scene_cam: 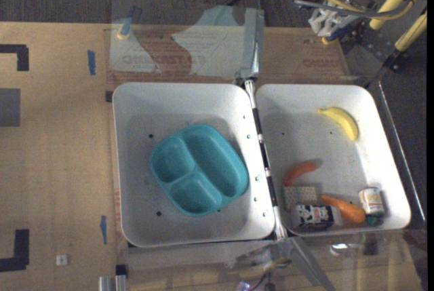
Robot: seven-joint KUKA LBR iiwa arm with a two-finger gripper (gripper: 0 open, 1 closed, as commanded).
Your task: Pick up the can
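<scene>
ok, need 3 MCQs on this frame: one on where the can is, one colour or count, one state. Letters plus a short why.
1. Where is the can?
A. on the teal tray
B. near right corner of the right bin
C. on the bench outside the bins

2. What colour is the divided tray in the left bin?
A. teal
B. red
C. black

3. How does the claw stand relative to the can?
A. closed around it
B. resting on top of it
C. up beyond the far edge of the right bin, well apart from it

Answers:
1 B: the can lies by the bin's near right corner, next to the carrot.
2 A: the three-compartment tray is teal.
3 C: the claw hangs above the bench past the bins, with the can untouched.
</scene>
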